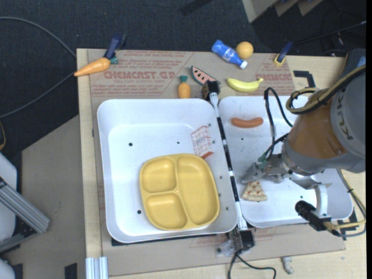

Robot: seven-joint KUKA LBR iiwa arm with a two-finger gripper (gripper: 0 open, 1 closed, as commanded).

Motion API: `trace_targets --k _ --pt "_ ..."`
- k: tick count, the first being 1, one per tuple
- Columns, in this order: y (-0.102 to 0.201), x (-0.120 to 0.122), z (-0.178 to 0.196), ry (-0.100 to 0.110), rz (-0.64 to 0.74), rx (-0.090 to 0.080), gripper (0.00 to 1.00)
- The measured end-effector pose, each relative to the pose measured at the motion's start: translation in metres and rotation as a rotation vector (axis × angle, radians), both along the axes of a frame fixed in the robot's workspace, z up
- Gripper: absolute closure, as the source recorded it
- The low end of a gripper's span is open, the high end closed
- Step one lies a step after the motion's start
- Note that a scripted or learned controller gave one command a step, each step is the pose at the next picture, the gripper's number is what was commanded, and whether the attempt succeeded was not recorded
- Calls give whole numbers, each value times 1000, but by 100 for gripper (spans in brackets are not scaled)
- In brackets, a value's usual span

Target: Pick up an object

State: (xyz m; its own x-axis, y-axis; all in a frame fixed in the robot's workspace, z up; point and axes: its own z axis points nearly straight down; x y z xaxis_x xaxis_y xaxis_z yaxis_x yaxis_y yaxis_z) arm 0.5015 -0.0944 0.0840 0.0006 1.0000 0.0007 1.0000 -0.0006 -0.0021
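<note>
In the right bin (pixel 302 214) a toy pizza slice (pixel 254 191) lies near the left wall, and a toy sausage (pixel 247 121) lies at the far end. My gripper (pixel 257 171) hangs low over this bin, just above and behind the pizza slice, at the end of the grey and orange arm (pixel 317 138). I see nothing held in it. The left bin (pixel 116 132) holds a yellow divided plate (pixel 178 190) and a small red-and-white packet (pixel 201 140).
On the bench behind the bins lie a toy carrot (pixel 92 67), a watermelon slice (pixel 200 74), a small orange toy (pixel 184 89), a banana (pixel 244 85), a blue bottle (pixel 228 53) and an orange (pixel 244 49). Cables (pixel 273 106) loop over the right bin.
</note>
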Motion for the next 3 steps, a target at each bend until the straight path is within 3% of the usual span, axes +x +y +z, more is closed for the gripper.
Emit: trace_targets --k 1,2,3 --pt "0 1 10 -3 -1 -1 100" --pt "0 0 10 -2 -1 -1 0" --pt "-3 -23 0 1 0 0 0"
